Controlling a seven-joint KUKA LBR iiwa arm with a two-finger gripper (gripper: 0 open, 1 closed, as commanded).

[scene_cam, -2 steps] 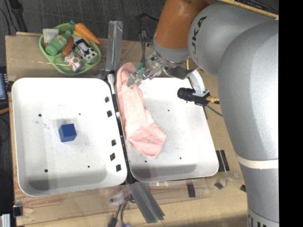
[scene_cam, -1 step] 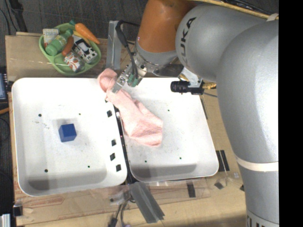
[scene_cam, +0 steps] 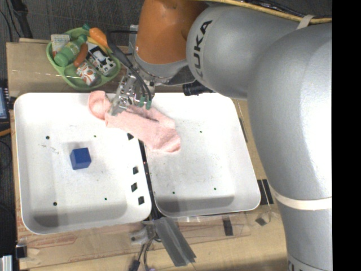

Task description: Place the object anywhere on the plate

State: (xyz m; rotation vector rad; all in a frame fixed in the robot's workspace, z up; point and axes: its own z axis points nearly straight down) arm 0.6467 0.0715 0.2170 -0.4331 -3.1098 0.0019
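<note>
The left bin (scene_cam: 35, 151) is white and shallow, and it sits to the left of the gripper (scene_cam: 131, 100) and below it in the camera view. A small blue cube (scene_cam: 80, 158) lies on the floor of this bin. The cube is well apart from the gripper, down and to its left, and nothing touches it.

A green bowl (scene_cam: 56, 62) sits on the wooden bench (scene_cam: 31, 55), outside the bins. It is up and to the left of the gripper, quite near it. The bowl is full of small toy foods, and an orange one pokes out at the top.

A soft pink cloth (scene_cam: 159, 131) lies right under the gripper. One end of the cloth is bunched up in the left bin, just to the left of the gripper. The rest runs down and to the right, over the edge where the two bins meet, and ends in the right bin (scene_cam: 210, 168). The gripper sits on the top part of the cloth and looks as if it touches it. The view is too blurry there to tell if the gripper is wide or narrow, or if it has hold of the cloth.

The big grey arm (scene_cam: 276, 72) comes in from the right. Its orange band (scene_cam: 161, 27) is just above the gripper.
</note>
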